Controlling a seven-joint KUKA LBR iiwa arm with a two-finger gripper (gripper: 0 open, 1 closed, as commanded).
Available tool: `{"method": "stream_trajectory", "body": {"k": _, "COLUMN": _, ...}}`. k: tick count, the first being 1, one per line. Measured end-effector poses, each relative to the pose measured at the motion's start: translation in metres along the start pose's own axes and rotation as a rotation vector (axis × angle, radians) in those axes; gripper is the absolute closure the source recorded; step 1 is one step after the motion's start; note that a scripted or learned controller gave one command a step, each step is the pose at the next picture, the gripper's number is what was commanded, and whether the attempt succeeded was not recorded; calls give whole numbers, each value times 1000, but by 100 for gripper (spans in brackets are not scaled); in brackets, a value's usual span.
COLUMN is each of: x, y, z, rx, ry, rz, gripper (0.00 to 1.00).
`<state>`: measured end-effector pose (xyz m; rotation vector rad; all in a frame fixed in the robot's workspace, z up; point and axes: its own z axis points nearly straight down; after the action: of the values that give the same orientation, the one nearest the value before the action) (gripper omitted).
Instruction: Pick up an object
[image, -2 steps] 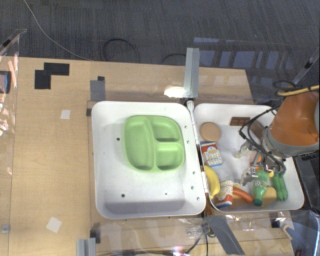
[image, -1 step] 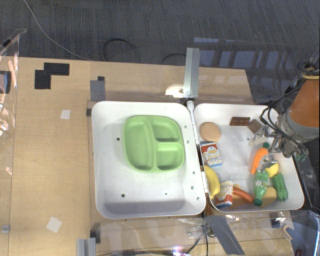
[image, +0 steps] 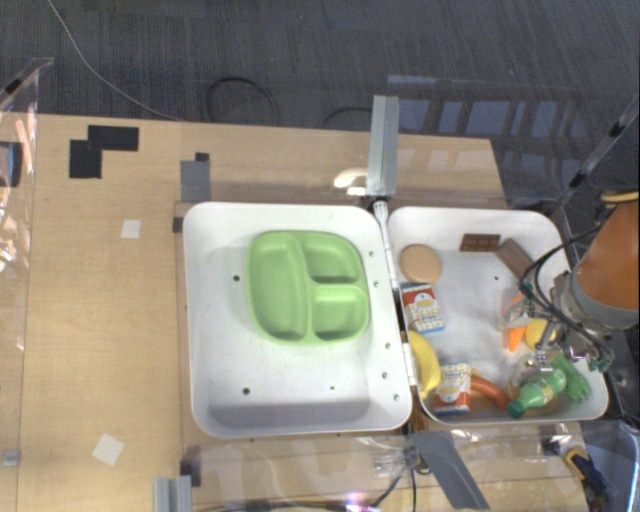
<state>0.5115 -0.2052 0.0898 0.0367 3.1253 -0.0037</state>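
Approach is judged under way: the hand (image: 548, 352) is lowered over the right bin (image: 470, 222), seemingly above the green bottle (image: 548, 390); its spread cannot be told. Descent and closing are called for next.

A green divided plate (image: 306, 286) lies in the left bin (image: 210, 330); the arm's tool (image: 556, 352) hangs over the right bin (image: 470, 222).

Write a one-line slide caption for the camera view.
Arm's hand low in the cluttered right bin; green divided plate in the left bin.
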Motion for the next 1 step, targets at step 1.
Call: {"method": "stream_trajectory", "body": {"k": 1, "x": -5, "y": 0, "z": -14, "rx": 3, "ry": -13, "rz": -6, "gripper": 100}}
